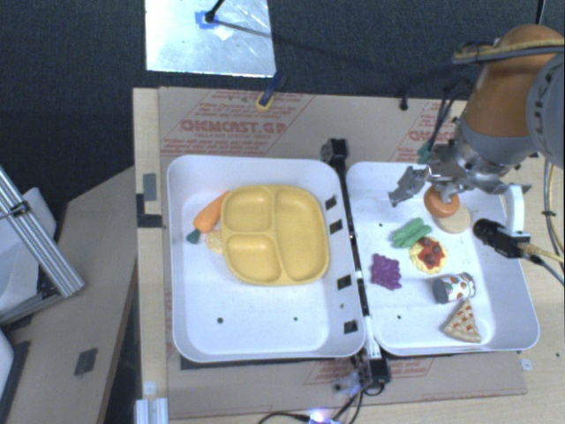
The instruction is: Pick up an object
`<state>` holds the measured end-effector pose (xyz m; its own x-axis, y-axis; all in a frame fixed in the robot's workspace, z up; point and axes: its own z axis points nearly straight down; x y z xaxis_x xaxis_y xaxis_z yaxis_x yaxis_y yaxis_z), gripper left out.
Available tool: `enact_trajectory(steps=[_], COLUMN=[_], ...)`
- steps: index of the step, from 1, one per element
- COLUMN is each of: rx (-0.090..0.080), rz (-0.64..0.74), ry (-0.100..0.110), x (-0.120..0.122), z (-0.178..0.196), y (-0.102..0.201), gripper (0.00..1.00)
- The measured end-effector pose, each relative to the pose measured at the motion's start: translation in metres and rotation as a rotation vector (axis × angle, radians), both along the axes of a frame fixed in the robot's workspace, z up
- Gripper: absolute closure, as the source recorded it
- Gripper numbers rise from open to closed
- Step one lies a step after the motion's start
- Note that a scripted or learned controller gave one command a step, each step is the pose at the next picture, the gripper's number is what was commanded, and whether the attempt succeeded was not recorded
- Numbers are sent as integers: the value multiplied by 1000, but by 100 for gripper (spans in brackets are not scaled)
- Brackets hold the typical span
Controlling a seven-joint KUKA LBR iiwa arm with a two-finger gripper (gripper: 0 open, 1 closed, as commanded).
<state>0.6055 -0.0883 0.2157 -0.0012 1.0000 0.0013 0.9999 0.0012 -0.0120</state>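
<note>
The end effector (427,186), fingers' state unclear, hovers just beside the orange toy (441,204).

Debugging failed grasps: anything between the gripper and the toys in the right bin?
Nothing visible blocks it. The gripper hangs over the right bin, at its far end, right beside the orange-and-tan toy. The green toy, purple grapes, can and pizza slice lie uncovered nearer the camera.
</note>
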Motion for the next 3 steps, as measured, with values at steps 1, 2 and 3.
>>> enact_trajectory(steps=[1, 2, 3], rx=[-1, -1, -2], rz=[2, 3, 1], ry=[-13, -9, -15], x=[3, 8, 7], z=[7, -52, -108], y=[0, 6, -2], gripper=[0, 0, 0])
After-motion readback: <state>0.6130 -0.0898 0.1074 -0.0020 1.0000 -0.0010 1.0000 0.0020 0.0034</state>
